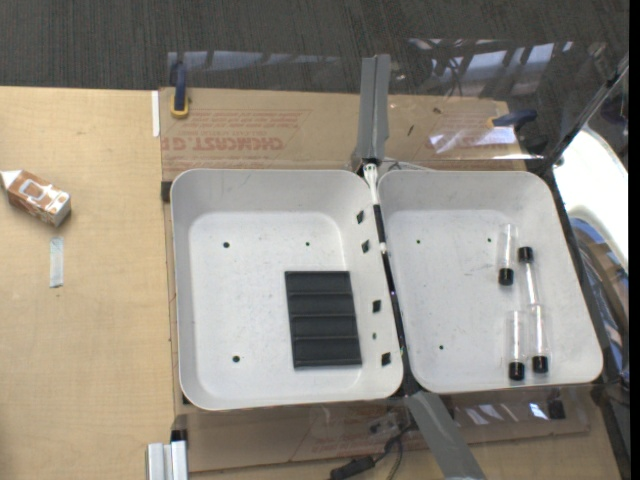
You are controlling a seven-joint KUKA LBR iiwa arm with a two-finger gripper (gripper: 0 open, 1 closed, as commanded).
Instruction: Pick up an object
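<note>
Block [322, 318] is the easiest pick: black, ribbed, lying flat in the left bin [240, 298], right of centre and towards the near wall, with space all round.

Tool state: can't tell from this frame.

Step, as I read it: pre-approach. No target is engaged, nothing is lifted and nothing is gripped.

The next move needs the arm to come in from the right over the bin divider, centre above the block, and drop straight down to close across its short width. The tubes [532, 308] in the right bin [450, 268] are the nearer option, but they're clear, round and bunched together, so likely to roll or slip.

Counts:
- bins: 2
- block: 1
- black tube caps [516, 371]: 4
- tubes: looks like 3, though the clear bodies are hard to separate
- small box [38, 198] on the counter [90, 368], far left: 1
</note>
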